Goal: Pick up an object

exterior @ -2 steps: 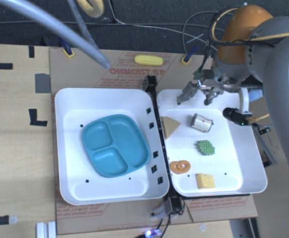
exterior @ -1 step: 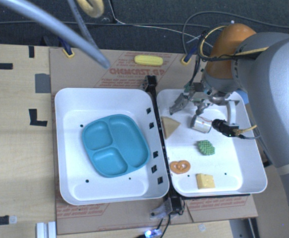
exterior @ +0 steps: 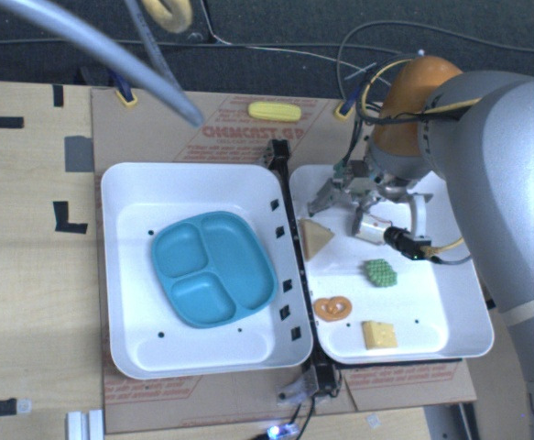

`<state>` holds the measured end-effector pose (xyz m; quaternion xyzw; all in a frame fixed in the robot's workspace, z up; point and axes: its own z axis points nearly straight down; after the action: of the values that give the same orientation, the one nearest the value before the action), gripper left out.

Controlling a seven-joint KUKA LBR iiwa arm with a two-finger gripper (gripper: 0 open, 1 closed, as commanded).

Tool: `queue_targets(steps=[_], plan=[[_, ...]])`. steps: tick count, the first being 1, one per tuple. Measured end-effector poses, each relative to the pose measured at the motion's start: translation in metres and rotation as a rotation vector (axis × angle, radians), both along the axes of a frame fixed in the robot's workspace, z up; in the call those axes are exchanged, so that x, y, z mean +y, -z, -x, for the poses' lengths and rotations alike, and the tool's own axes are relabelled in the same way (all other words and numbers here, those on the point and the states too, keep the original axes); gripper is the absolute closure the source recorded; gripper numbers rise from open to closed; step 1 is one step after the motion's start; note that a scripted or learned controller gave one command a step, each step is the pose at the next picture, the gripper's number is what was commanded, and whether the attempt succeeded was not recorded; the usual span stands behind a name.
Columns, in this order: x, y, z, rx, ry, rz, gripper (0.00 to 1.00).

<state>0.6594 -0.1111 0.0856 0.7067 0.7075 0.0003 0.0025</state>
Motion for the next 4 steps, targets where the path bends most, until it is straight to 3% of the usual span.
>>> queue_targets(steps=[1, 3, 4], plan=[[0.001, -0.01, 0.0, 0.002, -0.002, 0.0, 1.0], [0.009, -0.125, -0.004, 0.0, -0.001, -0.003, 1.0], [0.058, -0.125, -0.006, 0.005, -0.004, -0.004, 1.0]])
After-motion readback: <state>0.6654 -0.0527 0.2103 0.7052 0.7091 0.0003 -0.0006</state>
